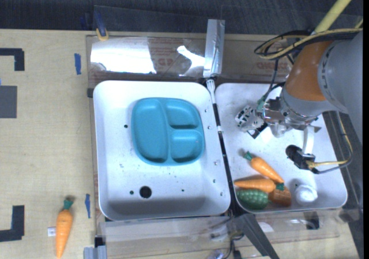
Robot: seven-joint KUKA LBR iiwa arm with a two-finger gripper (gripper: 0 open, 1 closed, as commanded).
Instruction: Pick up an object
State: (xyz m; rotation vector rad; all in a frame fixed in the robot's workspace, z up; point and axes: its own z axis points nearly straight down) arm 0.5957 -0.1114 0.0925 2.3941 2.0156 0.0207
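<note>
A toy carrot (63, 225) lies on the bench at seven o'clock. A blue tray (168, 130) sits in the left bin (109, 102). In the right bin (334, 191), the gripper (249, 118) hovers; its opening cannot be told. Another carrot (263, 166) lies at its five o'clock, apart.

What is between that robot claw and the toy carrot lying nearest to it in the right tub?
Nothing visible. The gripper hangs over the upper part of the right bin, and the slanted carrot lies below it in the picture. Only bare white bin floor shows between them. The other toy foods sit farther down, beyond the carrot.
</note>
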